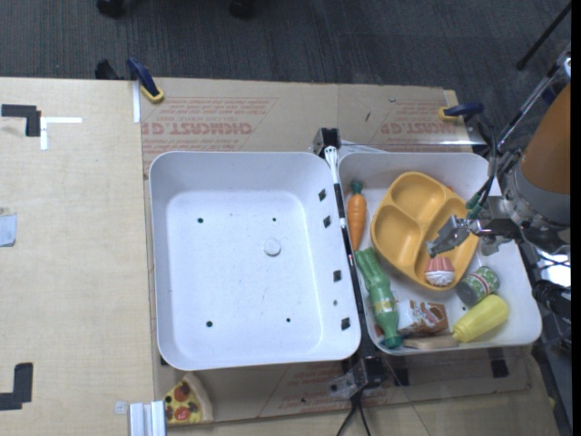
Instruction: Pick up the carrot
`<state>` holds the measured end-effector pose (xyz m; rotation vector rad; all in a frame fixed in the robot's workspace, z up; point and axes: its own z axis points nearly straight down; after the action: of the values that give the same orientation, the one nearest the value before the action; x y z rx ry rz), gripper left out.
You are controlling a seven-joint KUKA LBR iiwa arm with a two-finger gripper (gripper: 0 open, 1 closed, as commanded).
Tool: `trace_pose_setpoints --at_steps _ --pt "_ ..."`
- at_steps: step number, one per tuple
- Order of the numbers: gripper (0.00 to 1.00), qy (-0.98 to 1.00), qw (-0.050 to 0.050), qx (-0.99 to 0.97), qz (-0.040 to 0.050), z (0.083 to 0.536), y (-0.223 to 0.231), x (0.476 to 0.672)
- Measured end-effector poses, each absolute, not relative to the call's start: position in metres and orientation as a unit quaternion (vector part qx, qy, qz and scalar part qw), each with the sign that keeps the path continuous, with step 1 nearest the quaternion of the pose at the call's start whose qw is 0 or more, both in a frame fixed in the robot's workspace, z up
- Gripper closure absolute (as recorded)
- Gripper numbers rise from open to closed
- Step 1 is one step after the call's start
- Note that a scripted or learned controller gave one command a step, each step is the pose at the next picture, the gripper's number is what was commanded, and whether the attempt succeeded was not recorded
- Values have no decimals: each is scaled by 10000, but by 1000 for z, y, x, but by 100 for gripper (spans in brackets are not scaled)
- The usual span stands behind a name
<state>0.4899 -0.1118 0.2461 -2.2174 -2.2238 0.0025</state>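
Two-finger gripper (451,235), fingers slightly parted and holding nothing, hovers over yellow plastic divided plate (408,216); small orange toy carrot (357,212) lies well left, so approach along its length.

Both white bins (241,175) looked like smooth, slightly glossy plastic, set on matt brown cardboard (300,116) over pale wood-grain bench (68,243); at three o'clock, the yellow divided plate (413,221) shone like plastic.
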Motion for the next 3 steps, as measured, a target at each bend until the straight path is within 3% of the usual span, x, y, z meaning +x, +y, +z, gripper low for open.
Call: trace_pose_setpoints --at_steps 1,2,3 --pt "0 -5697 11 -8218 6 133 -107 518" --pt "0 -5775 -13 -8164 -21 94 -119 555" --pt "100 -5769 -41 -8168 -66 109 -120 559"
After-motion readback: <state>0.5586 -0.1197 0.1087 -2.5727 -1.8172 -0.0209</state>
